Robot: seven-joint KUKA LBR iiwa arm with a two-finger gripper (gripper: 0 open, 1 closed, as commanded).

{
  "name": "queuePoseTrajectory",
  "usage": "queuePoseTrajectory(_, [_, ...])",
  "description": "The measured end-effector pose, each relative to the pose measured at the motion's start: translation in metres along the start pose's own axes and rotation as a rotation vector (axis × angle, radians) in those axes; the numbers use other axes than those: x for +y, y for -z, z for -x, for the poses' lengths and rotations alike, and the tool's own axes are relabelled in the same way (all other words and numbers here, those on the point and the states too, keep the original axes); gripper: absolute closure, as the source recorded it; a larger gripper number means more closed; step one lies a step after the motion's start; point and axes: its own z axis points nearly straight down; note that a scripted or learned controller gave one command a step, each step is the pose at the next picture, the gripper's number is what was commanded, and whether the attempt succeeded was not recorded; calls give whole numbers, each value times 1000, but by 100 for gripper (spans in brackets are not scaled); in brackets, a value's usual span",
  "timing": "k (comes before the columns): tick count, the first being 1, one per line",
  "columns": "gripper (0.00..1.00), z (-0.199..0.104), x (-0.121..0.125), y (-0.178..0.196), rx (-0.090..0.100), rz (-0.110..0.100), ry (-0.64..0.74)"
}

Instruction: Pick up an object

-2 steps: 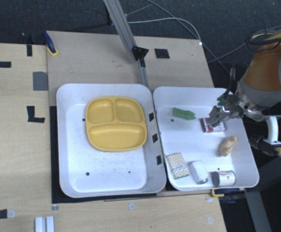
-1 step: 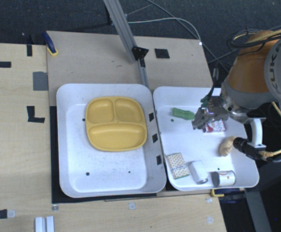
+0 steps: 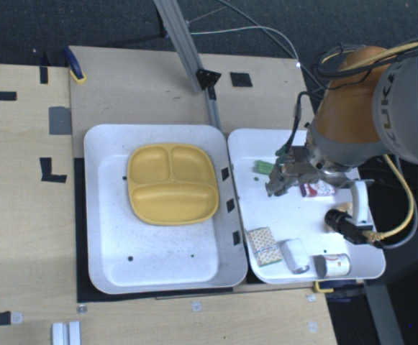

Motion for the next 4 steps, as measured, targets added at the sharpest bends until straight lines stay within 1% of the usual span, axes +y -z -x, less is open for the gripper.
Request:
queuePoseTrajectory(1, [100,-50,-9,6,0,-1,0])
queuePoseTrajectory(2, [100,-98,-28,5,-1,-2,-1])
queuePoseTrajectory(3, [100,-153,-24,-7,-2,-1,0])
queuePoseTrajectory(4, [0,-150,-24,-6,-3,-1,-4])
